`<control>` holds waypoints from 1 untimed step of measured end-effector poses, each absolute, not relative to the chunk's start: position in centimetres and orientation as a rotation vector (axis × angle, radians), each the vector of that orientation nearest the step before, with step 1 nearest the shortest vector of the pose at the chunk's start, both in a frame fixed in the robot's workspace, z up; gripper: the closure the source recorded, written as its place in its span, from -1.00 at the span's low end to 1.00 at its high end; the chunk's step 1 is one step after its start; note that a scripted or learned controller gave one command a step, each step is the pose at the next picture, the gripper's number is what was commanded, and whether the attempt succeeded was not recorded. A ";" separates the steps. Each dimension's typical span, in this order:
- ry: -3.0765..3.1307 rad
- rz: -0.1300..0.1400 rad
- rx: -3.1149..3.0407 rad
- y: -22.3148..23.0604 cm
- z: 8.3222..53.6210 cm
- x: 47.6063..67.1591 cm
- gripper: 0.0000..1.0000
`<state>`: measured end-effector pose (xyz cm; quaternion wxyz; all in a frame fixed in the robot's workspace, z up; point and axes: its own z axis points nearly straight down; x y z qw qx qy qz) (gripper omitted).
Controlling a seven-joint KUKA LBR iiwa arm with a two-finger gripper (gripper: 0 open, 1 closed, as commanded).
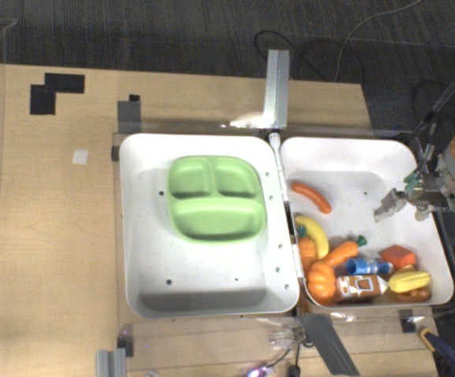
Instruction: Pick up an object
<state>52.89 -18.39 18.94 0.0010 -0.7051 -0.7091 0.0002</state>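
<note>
Hovering over the right bin (345, 159) near its right wall, the end effector (402, 204) is sitting empty with fingers apart — nothing between them. Toys are lying left of and below it: a sausage (311, 196), banana (313, 232), carrot (340, 252), bottle (361, 287) — all untouched.

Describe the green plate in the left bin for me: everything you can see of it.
The green plate is a light green divided tray with rounded corners and a smooth, plastic-looking surface. It has three compartments: two smaller ones side by side on the far side and one wide one nearer the camera. It lies flat and right side up on the floor of the left bin, toward the far half and roughly centred side to side. Its compartments hold nothing, and nothing but the bin floor touches it.
</note>
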 end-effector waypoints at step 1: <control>-2.112 -0.001 -2.328 -19.9 22.2 59.2 -1.00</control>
